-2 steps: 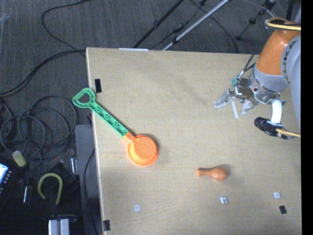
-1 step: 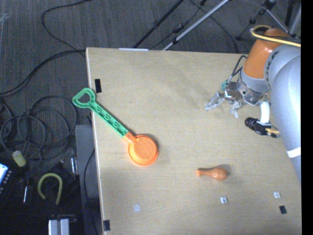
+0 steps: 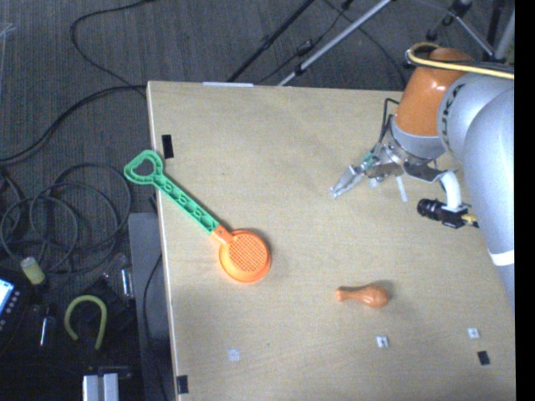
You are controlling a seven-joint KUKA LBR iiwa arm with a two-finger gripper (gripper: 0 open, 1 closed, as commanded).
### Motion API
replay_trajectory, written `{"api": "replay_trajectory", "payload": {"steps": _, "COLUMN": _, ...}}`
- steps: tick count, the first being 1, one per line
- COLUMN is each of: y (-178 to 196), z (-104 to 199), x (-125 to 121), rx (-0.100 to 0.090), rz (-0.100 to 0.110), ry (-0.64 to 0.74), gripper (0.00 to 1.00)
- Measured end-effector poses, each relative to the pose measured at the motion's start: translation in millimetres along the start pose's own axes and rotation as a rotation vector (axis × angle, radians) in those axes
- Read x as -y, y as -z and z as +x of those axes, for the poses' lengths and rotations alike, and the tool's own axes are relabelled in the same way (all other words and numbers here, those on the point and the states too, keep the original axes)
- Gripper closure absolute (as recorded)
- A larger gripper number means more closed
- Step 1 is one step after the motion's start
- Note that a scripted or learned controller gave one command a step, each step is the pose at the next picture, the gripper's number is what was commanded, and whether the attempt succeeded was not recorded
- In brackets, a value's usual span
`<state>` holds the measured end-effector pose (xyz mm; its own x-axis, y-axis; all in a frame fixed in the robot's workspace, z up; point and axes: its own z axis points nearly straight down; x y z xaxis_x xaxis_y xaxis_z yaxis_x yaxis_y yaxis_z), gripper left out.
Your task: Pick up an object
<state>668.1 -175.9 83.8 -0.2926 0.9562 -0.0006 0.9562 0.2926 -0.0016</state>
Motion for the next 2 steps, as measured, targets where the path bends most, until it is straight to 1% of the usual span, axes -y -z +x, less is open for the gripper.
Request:
{"api": "replay_trajectory", "payload": {"steps": 1, "y": 0.4, "z": 60.3, "x": -18.8, "rx": 0.000, "rz": -0.001, "ry": 0.097, "gripper": 0.00}}
{"api": "replay_trajectory", "payload": {"steps": 2, "y": 9.4, "z": 61.9, "x": -19.6, "rx": -0.003, "rz": -0.004, "ry": 0.097, "gripper": 1.00}}
